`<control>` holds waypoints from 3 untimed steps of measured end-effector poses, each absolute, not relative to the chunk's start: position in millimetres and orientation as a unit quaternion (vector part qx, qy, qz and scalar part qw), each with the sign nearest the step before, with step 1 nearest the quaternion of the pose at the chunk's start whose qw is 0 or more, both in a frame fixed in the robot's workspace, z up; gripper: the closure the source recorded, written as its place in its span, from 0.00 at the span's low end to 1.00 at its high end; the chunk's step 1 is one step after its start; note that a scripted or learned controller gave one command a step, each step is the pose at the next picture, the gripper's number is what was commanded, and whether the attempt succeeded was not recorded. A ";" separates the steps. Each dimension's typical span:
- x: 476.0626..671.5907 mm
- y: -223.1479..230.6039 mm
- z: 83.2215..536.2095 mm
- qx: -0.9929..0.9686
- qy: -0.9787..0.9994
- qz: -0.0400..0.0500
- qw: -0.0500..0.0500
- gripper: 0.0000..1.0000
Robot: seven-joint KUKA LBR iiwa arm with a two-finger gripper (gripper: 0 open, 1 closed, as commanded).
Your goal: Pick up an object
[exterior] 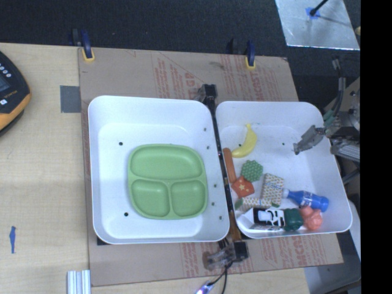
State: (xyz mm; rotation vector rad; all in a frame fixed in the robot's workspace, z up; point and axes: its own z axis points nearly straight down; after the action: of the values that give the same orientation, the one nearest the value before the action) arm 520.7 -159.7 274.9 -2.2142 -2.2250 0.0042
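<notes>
Yellow banana lies well left of the end effector.

Green divided plate in left bin; yellow-black device at bench's left edge.

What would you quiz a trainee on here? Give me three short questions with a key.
1. True or false: the green tray lies in the left bin.
2. Which bin holds the banana: A left, B right?
3. Fill in: the blue bottle lies beside the ___ ball.

Key: 1 true. 2 B, the right bin. 3 orange.
</notes>
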 end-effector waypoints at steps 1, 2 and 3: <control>550.8 -112.2 146.8 -0.705 -0.709 0.002 0.003 0.00; 607.7 -94.7 91.1 -0.705 -0.709 0.002 0.001 0.00; 656.5 -120.5 92.4 -0.705 -0.709 0.001 0.001 0.00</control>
State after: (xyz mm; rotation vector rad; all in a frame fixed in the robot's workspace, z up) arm 656.5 -120.5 92.4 -2.2145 -2.2266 0.0031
